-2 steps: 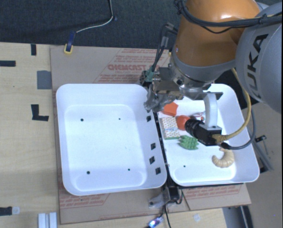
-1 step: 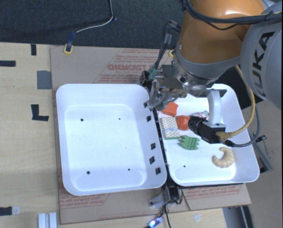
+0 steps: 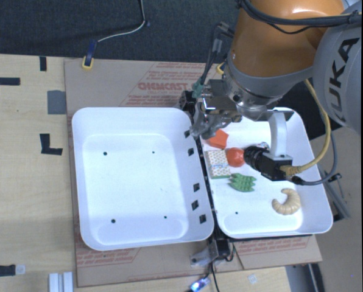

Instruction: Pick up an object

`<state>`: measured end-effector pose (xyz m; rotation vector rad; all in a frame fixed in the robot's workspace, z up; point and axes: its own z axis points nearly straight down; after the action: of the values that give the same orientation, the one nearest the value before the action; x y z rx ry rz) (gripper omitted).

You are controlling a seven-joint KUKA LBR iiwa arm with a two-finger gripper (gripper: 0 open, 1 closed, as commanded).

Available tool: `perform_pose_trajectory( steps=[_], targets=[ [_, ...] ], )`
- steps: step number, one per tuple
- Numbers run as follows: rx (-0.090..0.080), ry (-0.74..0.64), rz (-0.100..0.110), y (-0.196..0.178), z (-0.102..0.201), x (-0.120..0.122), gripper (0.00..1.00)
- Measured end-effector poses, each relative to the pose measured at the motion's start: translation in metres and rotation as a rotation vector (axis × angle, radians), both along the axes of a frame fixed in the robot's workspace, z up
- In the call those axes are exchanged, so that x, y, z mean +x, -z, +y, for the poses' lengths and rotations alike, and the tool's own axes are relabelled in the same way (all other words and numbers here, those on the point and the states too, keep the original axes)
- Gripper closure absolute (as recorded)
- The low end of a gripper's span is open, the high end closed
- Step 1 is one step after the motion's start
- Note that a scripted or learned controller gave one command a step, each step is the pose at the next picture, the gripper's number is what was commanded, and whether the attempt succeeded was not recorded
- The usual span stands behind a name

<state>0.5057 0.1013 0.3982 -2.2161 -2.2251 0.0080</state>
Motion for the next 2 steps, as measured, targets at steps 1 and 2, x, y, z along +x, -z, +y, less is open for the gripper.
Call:
perform_pose_trajectory(
  steps=[1,2],
  targets=[
    [0.005,0.0,-0.01,-0.0737,0.0105,-0.0225,1.0],
    [0.001,0.001,-0.002,-0.0791,0.0104,-0.0218,1.0]
  ],
)
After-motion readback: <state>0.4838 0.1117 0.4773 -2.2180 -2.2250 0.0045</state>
